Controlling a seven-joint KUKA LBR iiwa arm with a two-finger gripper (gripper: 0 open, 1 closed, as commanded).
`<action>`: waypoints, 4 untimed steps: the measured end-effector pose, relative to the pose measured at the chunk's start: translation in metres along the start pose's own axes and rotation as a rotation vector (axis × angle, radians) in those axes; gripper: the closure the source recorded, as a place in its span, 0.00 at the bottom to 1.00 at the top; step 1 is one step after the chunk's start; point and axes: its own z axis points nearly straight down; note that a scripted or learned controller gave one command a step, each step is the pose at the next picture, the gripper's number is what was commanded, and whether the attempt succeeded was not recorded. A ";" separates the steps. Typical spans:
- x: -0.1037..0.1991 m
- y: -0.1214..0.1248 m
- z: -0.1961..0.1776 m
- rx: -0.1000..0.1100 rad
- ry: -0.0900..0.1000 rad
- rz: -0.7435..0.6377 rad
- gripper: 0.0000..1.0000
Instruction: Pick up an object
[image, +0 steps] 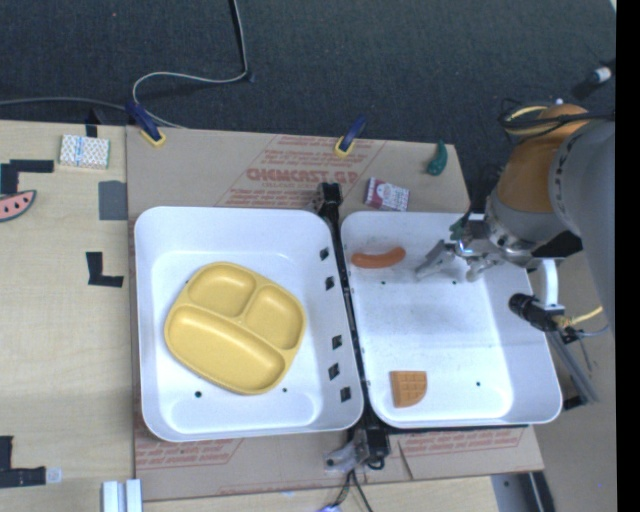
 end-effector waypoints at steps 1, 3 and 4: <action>0.064 0.005 0.025 -0.006 -0.002 0.000 0.00; 0.064 0.006 0.016 -0.007 -0.003 0.000 0.00; 0.077 -0.051 0.025 -0.007 -0.002 0.002 0.00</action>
